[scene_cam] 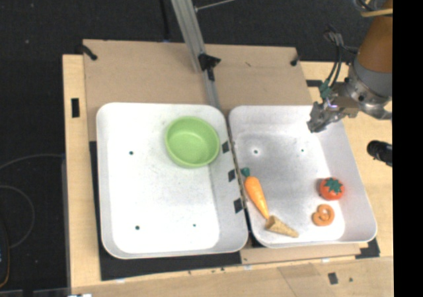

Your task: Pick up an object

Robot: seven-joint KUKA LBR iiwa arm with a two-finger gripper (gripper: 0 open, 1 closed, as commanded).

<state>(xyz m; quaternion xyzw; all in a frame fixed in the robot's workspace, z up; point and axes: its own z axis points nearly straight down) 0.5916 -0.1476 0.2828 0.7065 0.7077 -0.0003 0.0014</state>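
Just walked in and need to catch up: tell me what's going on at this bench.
A grey robot arm reaches in from the right, its gripper over the upper right corner of the right bin, with nothing visibly in it. That bin holds a carrot, a cone-shaped piece, a tomato and a small pretzel, all lying untouched near the front. A green bowl sits in the left bin.

a robotics lab or test cell, not a home: a plywood bench (198,67) on a dark floor bears two shallow white bins (119,223), toy food such as a plastic carrot (256,195) serves as props, and a metal pole (188,21) slants over the bench.
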